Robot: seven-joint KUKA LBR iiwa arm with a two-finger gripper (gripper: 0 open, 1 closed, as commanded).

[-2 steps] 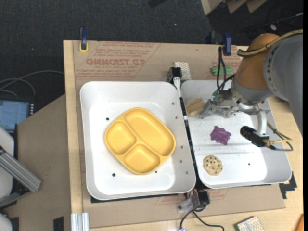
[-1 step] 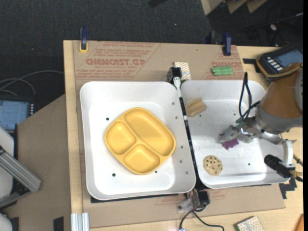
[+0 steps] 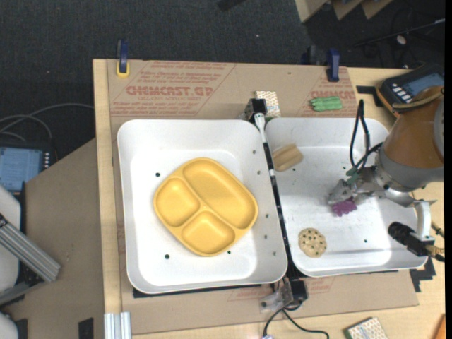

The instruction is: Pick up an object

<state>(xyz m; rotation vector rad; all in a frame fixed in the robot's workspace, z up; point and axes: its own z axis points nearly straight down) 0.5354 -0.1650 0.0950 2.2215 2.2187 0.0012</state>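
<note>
In the right bin [image 3: 367, 136] lie a tan block [image 3: 287, 157] near the back left corner, a round cookie [image 3: 311, 241] near the front, and a small purple object [image 3: 343, 207] in the middle. My gripper [image 3: 345, 194] is down in the right bin, directly over the purple object and touching it at its upper edge. The arm's orange band and grey wrist come in from the right and hide the bin's right side. A yellow three-compartment plate [image 3: 205, 205] lies in the middle of the left bin [image 3: 141, 147].
A green object [image 3: 325, 104] lies on the brown bench board behind the right bin. Clamps hold the board at its back edge. A black cable runs from the wrist over the right bin. A divider rail separates the two bins.
</note>
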